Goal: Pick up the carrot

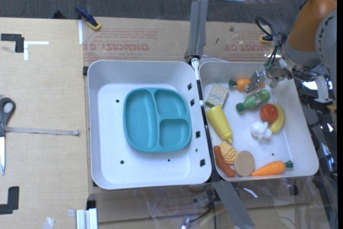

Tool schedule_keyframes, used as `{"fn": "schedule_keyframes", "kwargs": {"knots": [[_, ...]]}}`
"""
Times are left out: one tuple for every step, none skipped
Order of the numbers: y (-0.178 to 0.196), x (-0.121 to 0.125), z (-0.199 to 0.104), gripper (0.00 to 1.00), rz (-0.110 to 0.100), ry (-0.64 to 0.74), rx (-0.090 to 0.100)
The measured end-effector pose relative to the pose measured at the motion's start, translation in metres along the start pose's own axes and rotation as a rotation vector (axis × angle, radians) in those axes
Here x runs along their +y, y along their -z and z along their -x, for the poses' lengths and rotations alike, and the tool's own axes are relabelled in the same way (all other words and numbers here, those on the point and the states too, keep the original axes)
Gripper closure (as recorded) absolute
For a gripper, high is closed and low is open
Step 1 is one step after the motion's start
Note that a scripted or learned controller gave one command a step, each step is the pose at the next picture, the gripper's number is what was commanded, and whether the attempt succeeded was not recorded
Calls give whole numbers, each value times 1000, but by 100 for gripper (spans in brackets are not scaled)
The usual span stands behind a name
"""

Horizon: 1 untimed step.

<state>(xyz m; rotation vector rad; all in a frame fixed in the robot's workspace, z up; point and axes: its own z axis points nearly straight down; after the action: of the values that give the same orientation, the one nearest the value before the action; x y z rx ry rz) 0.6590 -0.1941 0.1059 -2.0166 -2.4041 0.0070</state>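
The carrot, orange with a green stem end, lies flat along the front wall of the right bin, near its front right corner. My gripper hangs over the far part of the same bin, beside a small orange fruit and just above a green bottle. It is well away from the carrot, which lies untouched with nothing over it.
The right bin also holds a yellow mustard bottle, a cracker, a tomato, a banana, a white piece, a corn cob, a hot dog and a tan disc. A teal divided plate lies in the left bin.
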Motion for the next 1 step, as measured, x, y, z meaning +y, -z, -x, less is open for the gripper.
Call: {"fn": "schedule_keyframes", "kwargs": {"knots": [[11, 1, 0, 100, 2, 4, -4]]}}
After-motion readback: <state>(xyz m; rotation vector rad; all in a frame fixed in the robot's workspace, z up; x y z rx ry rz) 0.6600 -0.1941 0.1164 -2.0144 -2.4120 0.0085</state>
